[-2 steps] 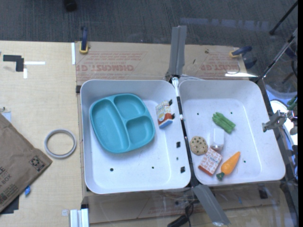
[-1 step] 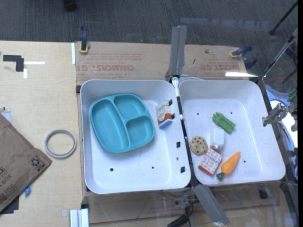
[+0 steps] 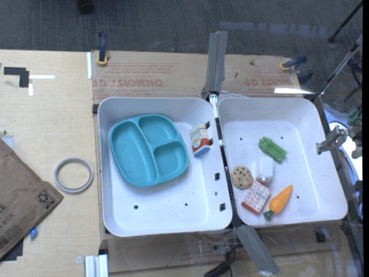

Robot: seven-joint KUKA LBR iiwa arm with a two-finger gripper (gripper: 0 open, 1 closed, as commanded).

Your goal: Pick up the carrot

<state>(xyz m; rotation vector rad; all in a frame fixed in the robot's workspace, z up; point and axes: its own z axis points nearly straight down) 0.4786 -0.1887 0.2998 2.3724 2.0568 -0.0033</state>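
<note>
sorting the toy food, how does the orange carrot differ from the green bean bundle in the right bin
The orange toy carrot is tapered with a green stem end; the green bean bundle is all green and ridged. The carrot lies near the bin's front, beside a small red carton; the beans lie further back, alone. Both rest flat in the right white bin.

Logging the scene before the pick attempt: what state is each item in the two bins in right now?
carrot: lying flat, right bin, untouched, leafy end touching the red carton
red carton: lying flat beside the carrot
cookie: lying flat
green vegetable: lying apart
teal divided plate: upright, left bin
small carton: beside the plate
</note>
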